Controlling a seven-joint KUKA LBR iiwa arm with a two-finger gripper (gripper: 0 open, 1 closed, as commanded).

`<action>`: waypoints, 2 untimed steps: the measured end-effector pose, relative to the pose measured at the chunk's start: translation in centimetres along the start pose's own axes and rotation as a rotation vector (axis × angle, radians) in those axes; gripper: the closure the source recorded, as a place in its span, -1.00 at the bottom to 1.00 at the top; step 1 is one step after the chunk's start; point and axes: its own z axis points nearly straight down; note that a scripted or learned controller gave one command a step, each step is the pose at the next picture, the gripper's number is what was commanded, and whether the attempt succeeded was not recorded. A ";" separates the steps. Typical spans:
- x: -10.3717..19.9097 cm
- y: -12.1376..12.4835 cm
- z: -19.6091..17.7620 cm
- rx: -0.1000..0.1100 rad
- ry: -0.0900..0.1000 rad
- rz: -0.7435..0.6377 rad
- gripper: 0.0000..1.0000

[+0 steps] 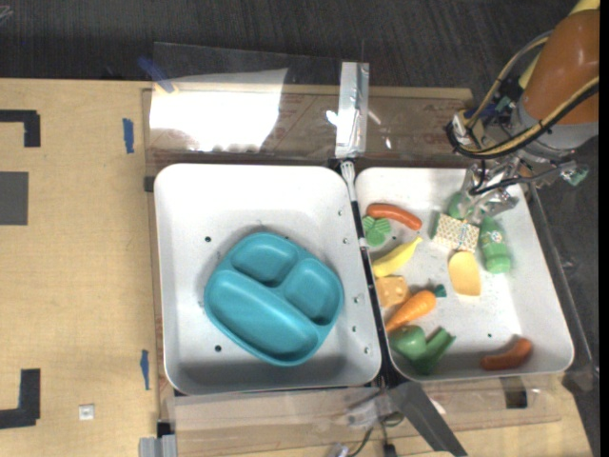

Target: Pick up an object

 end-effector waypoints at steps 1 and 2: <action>1.3 -1.5 0.0 0.003 -0.001 -0.055 1.00; 2.4 -2.8 -4.4 0.005 -0.003 0.074 1.00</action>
